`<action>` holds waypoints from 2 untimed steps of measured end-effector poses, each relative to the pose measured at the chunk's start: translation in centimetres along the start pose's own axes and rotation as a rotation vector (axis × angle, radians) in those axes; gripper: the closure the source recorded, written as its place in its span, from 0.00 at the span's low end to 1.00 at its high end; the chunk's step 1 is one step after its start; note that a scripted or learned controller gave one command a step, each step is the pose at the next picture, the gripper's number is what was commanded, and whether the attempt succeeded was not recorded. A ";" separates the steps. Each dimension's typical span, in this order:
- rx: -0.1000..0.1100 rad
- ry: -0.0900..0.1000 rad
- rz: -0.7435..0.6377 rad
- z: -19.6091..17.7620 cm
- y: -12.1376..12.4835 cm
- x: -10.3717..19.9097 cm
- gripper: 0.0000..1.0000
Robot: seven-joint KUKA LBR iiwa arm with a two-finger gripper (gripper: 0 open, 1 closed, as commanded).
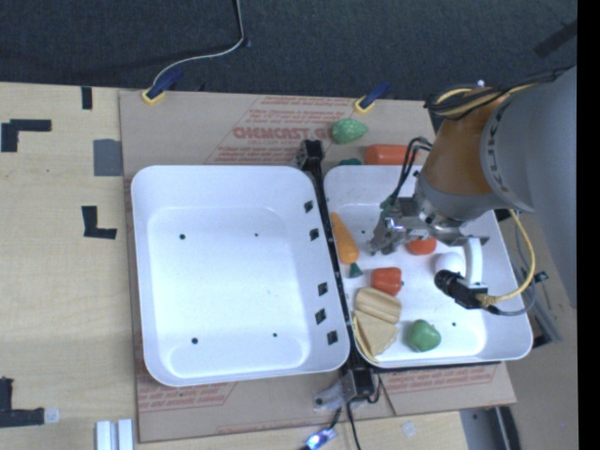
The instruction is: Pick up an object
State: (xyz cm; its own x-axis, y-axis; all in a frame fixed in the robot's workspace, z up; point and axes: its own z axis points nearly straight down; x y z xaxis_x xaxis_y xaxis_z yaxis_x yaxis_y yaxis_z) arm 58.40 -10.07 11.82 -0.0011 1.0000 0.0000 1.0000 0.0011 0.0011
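Observation:
My gripper (386,237) hangs low over the middle of the right bin (499,345), reaching in from the right under the grey and orange wrist. A red block (385,278) lies just below it. An orange carrot-shaped piece (344,237) lies along the bin's left wall, left of the gripper. A red-orange piece (421,246) shows partly from under the wrist on the right. Nearer the front lie a tan bread-like piece (375,317) and a green rounded piece (423,335).
The left bin (225,270) adjoins the right one at a black hinge strip. Behind the right bin, on the cardboard, sit a green object (348,130) and an orange block (384,155). A yellow cable (511,289) loops off the wrist.

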 end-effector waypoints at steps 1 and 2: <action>0.003 0.001 0.001 0.2 -0.1 0.0 0.00; 0.001 -0.001 0.000 3.5 -0.3 0.3 0.00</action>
State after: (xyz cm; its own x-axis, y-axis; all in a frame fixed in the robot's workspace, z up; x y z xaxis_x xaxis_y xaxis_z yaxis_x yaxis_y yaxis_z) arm 58.08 -9.75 8.31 -0.0015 1.0000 -0.0009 1.0000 0.0015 -0.0002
